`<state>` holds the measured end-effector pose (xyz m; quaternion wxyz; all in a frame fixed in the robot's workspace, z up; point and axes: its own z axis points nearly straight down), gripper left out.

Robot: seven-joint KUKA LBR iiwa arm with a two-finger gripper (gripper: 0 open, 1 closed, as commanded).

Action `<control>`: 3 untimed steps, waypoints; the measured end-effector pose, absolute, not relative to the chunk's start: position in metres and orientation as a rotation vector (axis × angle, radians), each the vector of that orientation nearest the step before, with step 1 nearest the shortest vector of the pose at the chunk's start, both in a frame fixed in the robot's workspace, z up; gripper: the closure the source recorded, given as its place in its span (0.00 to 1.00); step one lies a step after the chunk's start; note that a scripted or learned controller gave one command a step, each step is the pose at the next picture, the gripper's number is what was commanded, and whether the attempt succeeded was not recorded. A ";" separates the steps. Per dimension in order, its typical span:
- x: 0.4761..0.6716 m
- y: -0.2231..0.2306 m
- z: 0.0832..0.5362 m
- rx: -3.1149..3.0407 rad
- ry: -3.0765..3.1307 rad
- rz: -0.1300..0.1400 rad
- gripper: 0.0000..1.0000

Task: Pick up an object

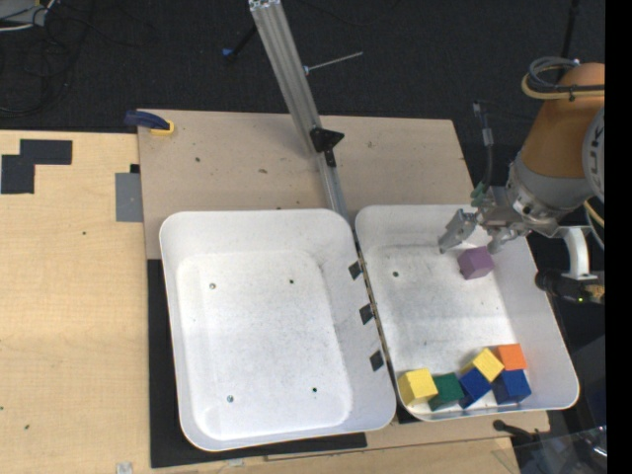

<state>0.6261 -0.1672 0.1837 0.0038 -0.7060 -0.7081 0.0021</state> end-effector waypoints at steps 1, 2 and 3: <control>0.626 -0.170 0.139 -2.216 -2.217 0.007 0.00; 0.633 -0.171 0.120 -2.235 -2.236 -0.017 0.00; 0.633 -0.172 0.127 -2.237 -2.232 -0.015 1.00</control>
